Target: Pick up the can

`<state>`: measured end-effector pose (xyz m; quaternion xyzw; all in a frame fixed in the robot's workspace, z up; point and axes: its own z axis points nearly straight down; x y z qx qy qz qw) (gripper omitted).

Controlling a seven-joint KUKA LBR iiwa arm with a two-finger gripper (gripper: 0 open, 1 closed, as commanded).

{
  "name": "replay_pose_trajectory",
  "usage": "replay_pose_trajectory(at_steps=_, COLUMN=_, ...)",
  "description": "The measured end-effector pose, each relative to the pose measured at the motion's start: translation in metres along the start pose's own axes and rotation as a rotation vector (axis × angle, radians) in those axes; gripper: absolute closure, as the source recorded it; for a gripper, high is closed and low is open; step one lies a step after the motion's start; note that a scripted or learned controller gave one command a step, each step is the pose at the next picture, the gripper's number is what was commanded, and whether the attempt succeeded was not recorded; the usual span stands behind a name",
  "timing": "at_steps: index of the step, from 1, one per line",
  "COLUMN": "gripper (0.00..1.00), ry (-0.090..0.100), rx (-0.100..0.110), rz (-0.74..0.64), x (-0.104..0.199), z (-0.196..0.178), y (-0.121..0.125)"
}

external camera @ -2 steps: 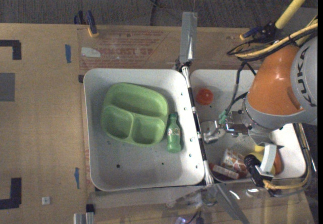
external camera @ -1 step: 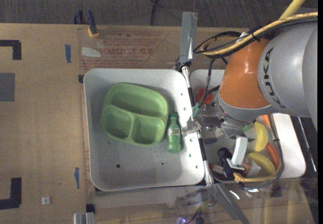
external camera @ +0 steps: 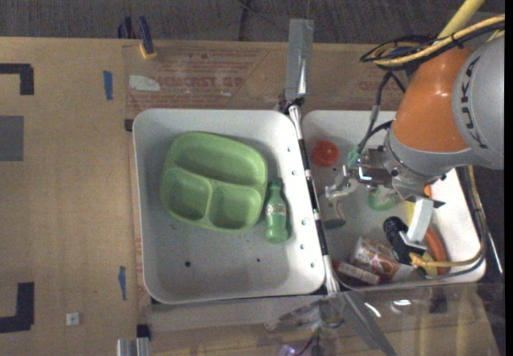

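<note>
On the brown bench (external camera: 64, 186) we count two white bins side by side. The left bin (external camera: 216, 270) holds two things: one green plate (external camera: 212, 180) with three compartments, lying flat in its upper middle, and one green bottle (external camera: 276, 212) lying just beside the plate's right edge, near the wall shared with the other bin. In the right bin (external camera: 353, 130) we see one small red round thing (external camera: 325, 153) near the upper left corner. The pincer (external camera: 346, 183) hangs just below and to the right of it, over the bin's left part; we cannot tell whether it is open or closed, and nothing shows in its hold. One pale green thing (external camera: 381, 200) sits partly hidden under the wrist. The one can (external camera: 372, 256) lies on its side near the bin's lower edge, apart from the pincer. One orange stick-shaped thing (external camera: 437, 244) lies to the can's right.
</note>
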<state>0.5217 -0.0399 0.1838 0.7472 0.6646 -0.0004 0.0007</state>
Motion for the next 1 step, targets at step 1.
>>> replay_pose_trajectory(at_steps=1, gripper=0.00, ry=0.002, rx=0.003, rz=0.042, x=-0.0701, z=0.0341, y=-0.0348)
